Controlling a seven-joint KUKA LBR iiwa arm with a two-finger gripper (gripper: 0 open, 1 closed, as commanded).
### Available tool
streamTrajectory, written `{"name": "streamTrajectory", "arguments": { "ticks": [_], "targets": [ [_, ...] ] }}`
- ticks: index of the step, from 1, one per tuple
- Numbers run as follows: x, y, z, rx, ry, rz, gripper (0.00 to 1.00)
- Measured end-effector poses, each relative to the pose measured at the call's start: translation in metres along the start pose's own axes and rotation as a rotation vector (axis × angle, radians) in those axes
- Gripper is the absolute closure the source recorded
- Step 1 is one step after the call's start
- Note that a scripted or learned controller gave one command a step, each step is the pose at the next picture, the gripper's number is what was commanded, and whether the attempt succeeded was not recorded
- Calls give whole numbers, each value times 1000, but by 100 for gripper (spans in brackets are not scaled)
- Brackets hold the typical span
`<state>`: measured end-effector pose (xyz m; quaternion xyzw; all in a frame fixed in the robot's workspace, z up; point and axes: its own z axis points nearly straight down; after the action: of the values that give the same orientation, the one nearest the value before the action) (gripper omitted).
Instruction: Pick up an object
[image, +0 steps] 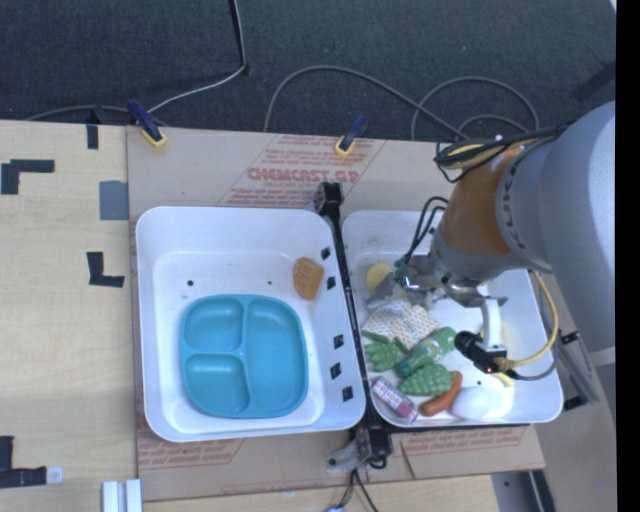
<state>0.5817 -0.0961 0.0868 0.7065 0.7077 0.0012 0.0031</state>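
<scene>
Your gripper (400, 281) sits low in the right bin (535, 405); you cannot tell its opening. The candidate objects, green toys (425, 380) and a patterned packet (405, 322), lie crowded together, so you risk a jammed or double grab.

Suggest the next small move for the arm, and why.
Probably lower the gripper straight down toward the pile in the right bin. It sits over the bin's upper part, beside the yellow piece and above the patterned packet, with nothing visibly held.
</scene>
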Motion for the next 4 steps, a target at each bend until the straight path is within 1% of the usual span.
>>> {"name": "streamTrajectory", "arguments": {
  "ticks": [1,2,3,4],
  "targets": [
    [34,88,-98,3,2,-1,0],
    [-53,5,-50,10,1,2,0],
    [-116,-46,-78,7,1,2,0],
    [-120,-58,-12,-6,-5,1,0]
  ]
}}
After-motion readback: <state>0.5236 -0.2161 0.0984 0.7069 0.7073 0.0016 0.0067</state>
